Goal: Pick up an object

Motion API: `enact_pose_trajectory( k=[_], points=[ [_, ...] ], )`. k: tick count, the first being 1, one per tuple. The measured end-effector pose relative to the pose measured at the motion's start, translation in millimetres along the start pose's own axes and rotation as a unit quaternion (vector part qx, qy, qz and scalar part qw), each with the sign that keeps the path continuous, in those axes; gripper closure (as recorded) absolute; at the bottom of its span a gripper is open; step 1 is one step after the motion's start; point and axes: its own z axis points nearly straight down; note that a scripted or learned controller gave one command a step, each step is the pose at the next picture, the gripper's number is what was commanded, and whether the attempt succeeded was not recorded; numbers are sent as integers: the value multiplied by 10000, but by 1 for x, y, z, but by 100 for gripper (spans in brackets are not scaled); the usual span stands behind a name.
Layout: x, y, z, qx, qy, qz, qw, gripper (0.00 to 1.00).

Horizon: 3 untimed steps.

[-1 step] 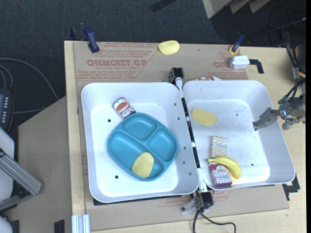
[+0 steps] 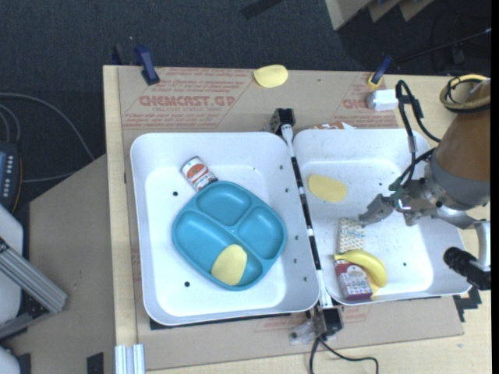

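Camera view: I've got the gripper (image 2: 373, 211) low in the right bin (image 2: 405, 150), reaching in from 3 o'clock. Can't tell its state at this res.

The nearest target looks like the small patterned packet (image 2: 349, 231), just beside the gripper tip at approx 7 o'clock from it. The banana (image 2: 366, 263) is next, further toward 6 o'clock, touching the packet's lower edge, its long axis running roughly 10-to-4. A red-labelled can (image 2: 352, 280) is tucked against the banana at the bin's bottom edge. A yellow oval piece (image 2: 327, 188) lies at 10 o'clock from the gripper, clearly apart.

My call: the packet is the shortest move, a slight shift down-left.

In the left bin (image 2: 152, 232), well apart: a blue divided plate (image 2: 210, 224) w/ a yellow piece (image 2: 229, 264) in its lower compartment and a small can (image 2: 198, 173) at the plate's 11 o'clock.
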Motion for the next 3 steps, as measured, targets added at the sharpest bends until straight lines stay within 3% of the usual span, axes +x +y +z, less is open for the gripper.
enact_pose_trajectory(
  k=[1, 2, 3],
  points=[
    [14, -15, 102, 6, 2, 4, 10000, 0],
    [27, 11, 106, -5, -3, -2, 10000, 0],
    [28, 15, 107, -5, -4, 2, 10000, 0]
  ],
)
